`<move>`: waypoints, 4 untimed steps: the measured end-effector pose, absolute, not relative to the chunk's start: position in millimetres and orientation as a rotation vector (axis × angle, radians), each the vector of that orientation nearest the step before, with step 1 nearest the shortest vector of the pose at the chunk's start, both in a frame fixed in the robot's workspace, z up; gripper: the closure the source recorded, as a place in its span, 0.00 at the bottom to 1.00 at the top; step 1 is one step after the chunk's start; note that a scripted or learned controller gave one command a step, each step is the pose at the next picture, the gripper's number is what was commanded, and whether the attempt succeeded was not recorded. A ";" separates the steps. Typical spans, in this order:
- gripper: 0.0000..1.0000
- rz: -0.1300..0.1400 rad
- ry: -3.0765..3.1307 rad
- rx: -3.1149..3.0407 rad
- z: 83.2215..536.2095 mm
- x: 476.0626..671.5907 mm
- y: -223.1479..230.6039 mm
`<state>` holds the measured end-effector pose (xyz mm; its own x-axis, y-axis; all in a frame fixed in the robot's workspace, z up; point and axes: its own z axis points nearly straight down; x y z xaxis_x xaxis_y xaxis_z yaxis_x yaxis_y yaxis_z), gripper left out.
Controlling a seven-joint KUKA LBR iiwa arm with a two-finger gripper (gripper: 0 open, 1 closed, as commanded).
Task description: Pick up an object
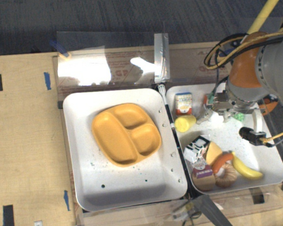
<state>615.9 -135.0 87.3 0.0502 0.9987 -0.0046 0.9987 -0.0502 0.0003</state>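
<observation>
Gripper at upper right of frame, over right bin, state unclear; risks closing on nothing, since banana and yellow ball lie apart from it

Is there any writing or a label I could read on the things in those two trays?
None can be read.
Small carton: red and white print, too blurred.
Black and white packet: markings too small to make out.
Brown pouch: label blurred.
</observation>
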 end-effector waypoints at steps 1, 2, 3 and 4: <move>0.00 0.000 2.289 2.152 88.0 616.7 -94.9; 0.00 0.005 2.569 1.801 88.0 599.6 -99.7; 0.00 0.007 2.444 1.967 88.0 573.6 -108.7; 1.00 0.013 2.440 1.964 100.0 575.6 -108.8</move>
<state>575.6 -108.8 100.0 -0.2137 0.9769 -0.0026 0.9768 0.2137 0.0127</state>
